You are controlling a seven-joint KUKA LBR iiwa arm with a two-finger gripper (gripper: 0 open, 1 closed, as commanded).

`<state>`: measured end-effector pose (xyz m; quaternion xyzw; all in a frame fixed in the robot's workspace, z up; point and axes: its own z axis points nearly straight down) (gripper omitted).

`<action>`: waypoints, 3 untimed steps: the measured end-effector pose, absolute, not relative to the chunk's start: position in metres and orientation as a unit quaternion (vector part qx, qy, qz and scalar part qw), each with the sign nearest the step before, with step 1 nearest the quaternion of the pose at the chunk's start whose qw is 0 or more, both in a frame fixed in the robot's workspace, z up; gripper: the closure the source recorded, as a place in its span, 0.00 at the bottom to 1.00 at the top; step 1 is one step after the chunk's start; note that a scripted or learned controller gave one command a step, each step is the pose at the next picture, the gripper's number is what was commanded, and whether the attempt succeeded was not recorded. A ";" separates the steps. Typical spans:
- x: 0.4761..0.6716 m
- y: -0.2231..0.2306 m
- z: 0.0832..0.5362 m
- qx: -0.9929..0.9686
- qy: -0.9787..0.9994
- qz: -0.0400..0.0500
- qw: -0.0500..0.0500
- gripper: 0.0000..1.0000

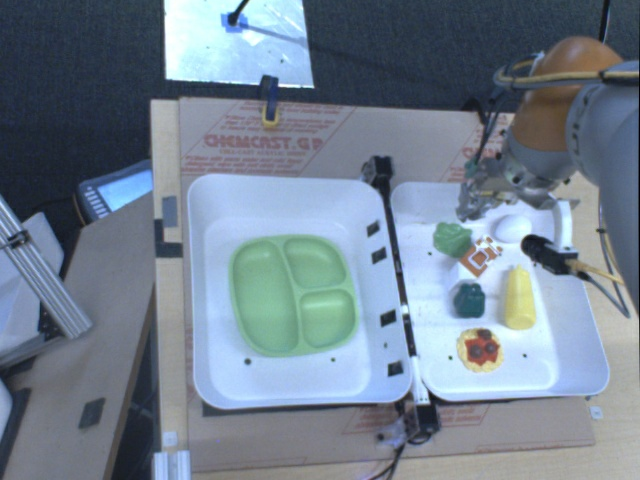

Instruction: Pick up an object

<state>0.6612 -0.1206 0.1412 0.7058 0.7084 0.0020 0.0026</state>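
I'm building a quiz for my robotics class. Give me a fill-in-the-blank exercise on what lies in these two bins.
1. The divided tray in the left bin is ____ in colour.
2. The tray has ____ compartments.
3. The corn lies in the ____ bin.
4. The claw hovers over the ____ bin.

Missing words: green; three; right; right

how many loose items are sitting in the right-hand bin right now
6. Light green piece near the gripper; white lump; orange-and-white tile; dark green piece; yellow corn-like piece; pizza-like disc. The arm may hide more.
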 end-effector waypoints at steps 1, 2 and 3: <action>0.662 -0.113 0.203 0.705 0.709 0.003 0.003 1.00; 0.663 -0.113 0.206 0.705 0.709 0.001 0.001 1.00; 0.656 -0.062 0.219 0.704 0.711 0.002 0.001 1.00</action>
